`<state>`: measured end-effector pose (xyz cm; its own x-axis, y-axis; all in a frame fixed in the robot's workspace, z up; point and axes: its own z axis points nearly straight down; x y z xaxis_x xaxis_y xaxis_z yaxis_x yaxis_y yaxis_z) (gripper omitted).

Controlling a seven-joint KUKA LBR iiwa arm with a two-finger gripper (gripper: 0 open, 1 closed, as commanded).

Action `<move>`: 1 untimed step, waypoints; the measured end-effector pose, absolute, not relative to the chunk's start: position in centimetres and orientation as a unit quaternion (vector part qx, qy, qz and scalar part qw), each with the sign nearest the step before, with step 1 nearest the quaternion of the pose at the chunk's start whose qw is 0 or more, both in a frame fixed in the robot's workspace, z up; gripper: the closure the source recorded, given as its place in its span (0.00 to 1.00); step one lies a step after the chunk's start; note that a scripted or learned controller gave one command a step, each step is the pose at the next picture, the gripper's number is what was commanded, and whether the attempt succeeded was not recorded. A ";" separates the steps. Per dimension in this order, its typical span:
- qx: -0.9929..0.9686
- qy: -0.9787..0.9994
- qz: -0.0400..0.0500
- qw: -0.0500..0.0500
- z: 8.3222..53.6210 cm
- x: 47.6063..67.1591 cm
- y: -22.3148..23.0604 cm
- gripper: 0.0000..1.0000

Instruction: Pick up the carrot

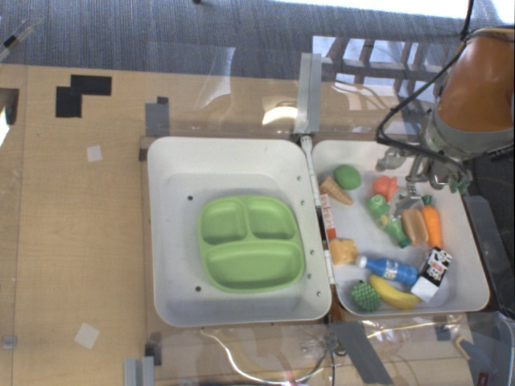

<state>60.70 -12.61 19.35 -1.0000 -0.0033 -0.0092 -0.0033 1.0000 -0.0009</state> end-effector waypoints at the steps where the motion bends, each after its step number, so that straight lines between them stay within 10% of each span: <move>1: -0.003 1.000 -0.001 0.003 14.1 62.8 -18.2 0.00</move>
<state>62.78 -18.17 14.07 -1.0000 -0.0070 -0.0058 -0.0070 1.0000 -0.0014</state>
